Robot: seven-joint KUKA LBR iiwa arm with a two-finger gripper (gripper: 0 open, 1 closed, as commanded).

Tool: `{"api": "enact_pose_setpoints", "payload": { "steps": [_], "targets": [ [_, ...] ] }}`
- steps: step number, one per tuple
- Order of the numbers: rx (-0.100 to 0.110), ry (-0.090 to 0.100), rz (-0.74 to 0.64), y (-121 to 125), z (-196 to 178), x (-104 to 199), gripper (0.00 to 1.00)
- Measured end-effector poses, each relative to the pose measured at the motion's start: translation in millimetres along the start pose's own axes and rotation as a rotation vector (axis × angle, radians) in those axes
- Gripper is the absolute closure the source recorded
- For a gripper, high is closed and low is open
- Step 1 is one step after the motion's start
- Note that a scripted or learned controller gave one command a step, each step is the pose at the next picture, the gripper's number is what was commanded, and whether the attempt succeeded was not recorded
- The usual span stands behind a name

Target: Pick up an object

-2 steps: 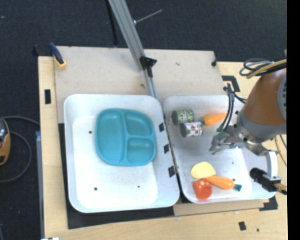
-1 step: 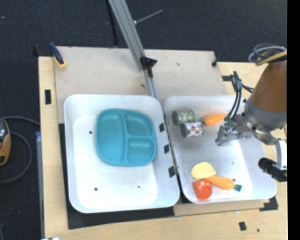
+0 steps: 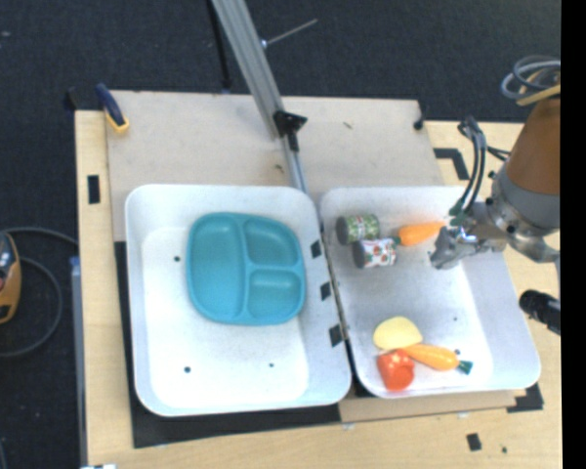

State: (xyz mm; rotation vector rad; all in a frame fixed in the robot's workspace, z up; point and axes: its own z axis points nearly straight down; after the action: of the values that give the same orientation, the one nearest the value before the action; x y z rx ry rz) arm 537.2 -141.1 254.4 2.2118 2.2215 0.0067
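Note:
The right bin (image 3: 488,345) holds a green can (image 3: 357,228), a small white patterned can (image 3: 375,253) and an orange carrot (image 3: 419,233) near its far edge. Near its front edge lie a yellow lemon-like piece (image 3: 397,333), a red pepper (image 3: 396,370) and a second carrot with a green tip (image 3: 436,358). My gripper (image 3: 447,250) hangs over the right bin's far right part, just right of the orange carrot. Nothing shows between its fingers.
The left bin (image 3: 156,360) carries a teal divided plate (image 3: 246,267). A slanted metal rail (image 3: 249,52) runs down from the top to the gap between the bins. An orange-handled tool (image 3: 0,281) lies off the bench at the left.

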Motion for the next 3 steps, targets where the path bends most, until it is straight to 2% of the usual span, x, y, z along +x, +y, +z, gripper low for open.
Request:
{"api": "enact_pose_setpoints", "payload": {
  "steps": [1,3],
  "targets": [
    [0.005,0.002,-0.003,14,6,47,1.0],
    [0.005,0.002,-0.003,74,21,148,1.0]
  ]
}}
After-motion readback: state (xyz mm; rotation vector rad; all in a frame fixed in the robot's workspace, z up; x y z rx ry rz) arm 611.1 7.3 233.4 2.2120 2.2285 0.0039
